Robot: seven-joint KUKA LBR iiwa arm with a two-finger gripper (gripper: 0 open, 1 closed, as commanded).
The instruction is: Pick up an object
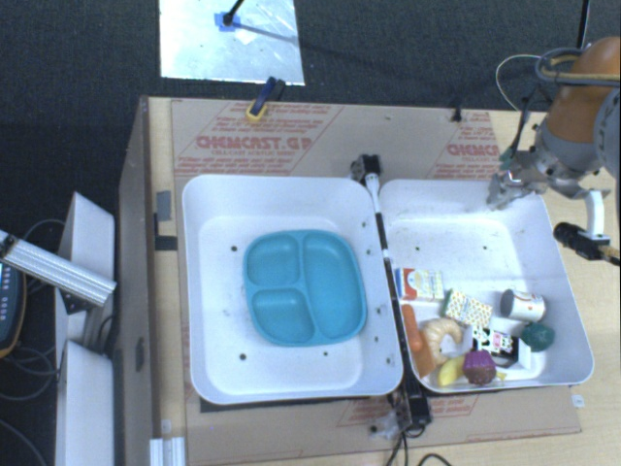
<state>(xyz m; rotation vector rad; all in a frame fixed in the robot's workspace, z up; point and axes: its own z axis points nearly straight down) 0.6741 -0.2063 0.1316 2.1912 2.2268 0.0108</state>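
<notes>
The table (291,129) carries two shallow white bins side by side. The left bin (209,260) holds a blue divided tray (304,286), which lies flat at the bin's centre; it is probably the receiving place for picked items.

The right bin (456,236) holds the candidate objects. All of them are gathered in its 6 o'clock portion, against the near wall. From left to right:

- an orange carrot-shaped piece (413,328), just beside the inner wall;
- a small red-and-white carton (419,283);
- a pale bread-like piece (442,332);
- a yellow piece (448,371);
- a patterned packet (469,310);
- a purple piece (479,365);
- a white cup (523,305) lying on its side;
- a dark green ball (537,337).

Several of these touch or overlap, so a grasp may close on more than one.

The end effector (508,184) hangs at the 1 o'clock corner of the right bin, over its far rim, well apart from the cluster. It grips nothing; whether it is spread or closed cannot be told. The pick is judged not yet begun.
</notes>
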